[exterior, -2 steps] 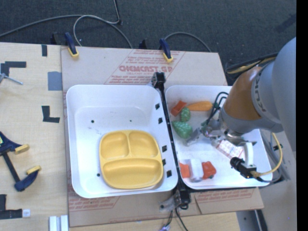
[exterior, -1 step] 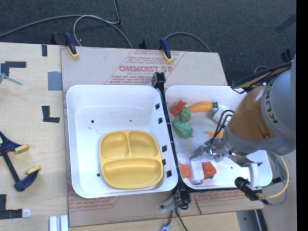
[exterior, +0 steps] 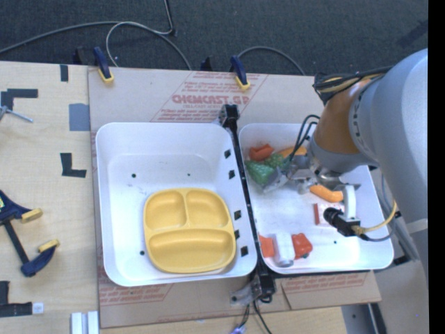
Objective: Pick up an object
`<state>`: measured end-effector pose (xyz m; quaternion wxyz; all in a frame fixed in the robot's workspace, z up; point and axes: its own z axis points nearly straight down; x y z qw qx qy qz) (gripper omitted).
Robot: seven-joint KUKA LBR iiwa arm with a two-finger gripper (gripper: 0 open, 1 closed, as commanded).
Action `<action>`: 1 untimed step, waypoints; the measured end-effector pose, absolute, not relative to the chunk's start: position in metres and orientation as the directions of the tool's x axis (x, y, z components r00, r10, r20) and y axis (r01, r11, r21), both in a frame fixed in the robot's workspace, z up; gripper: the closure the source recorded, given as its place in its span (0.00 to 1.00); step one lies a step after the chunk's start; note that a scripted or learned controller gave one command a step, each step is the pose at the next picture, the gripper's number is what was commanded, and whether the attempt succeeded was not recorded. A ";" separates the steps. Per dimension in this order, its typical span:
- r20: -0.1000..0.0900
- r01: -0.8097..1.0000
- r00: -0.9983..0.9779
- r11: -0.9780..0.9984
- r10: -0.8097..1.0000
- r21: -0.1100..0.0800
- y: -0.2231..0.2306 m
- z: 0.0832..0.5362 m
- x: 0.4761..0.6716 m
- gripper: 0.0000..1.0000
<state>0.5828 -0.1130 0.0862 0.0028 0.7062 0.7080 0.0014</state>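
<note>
My gripper is low in the back half of the right bin, reaching in under the grey wrist with the orange band. It is right against a green leafy toy, on that toy's right side. An orange piece lies just behind the green toy. A yellow-orange piece peeks out behind the gripper. An orange carrot-like piece lies to the gripper's right, partly under the arm. At the bin's front lie an orange block, a white cylinder and a red-orange block.
The left bin holds a yellow divided plate in its front half. A black divider runs between the bins. A black cable with a connector hangs off the wrist over the right bin. Clamps hold the cardboard at the back.
</note>
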 end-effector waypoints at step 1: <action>0.000 1.000 -0.004 0.004 1.000 -0.019 -0.105 0.084 0.653 0.00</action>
